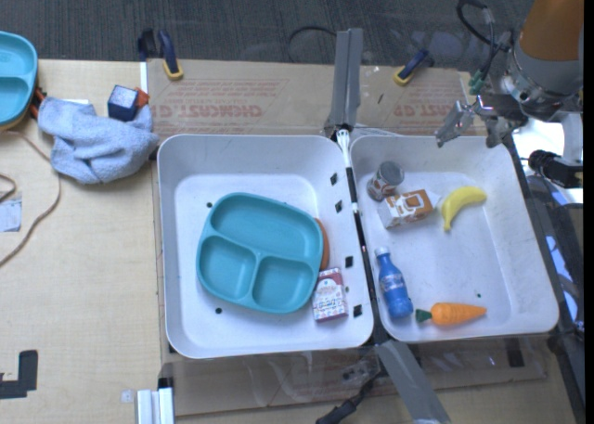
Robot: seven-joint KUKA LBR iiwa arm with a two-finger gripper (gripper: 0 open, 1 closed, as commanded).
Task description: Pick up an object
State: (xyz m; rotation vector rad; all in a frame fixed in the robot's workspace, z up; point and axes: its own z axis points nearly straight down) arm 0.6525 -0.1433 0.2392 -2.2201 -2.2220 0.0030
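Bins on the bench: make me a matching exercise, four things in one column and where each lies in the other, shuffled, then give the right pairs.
Things:
1. teal plate
2. banana
3. carrot
4. blue bottle

Places:
A. right bin, near its front edge
B. left bin, filling its middle
C. right bin, along its left wall
D. right bin, in its back half, right of the small box

Pairs: 1-B, 2-D, 3-A, 4-C
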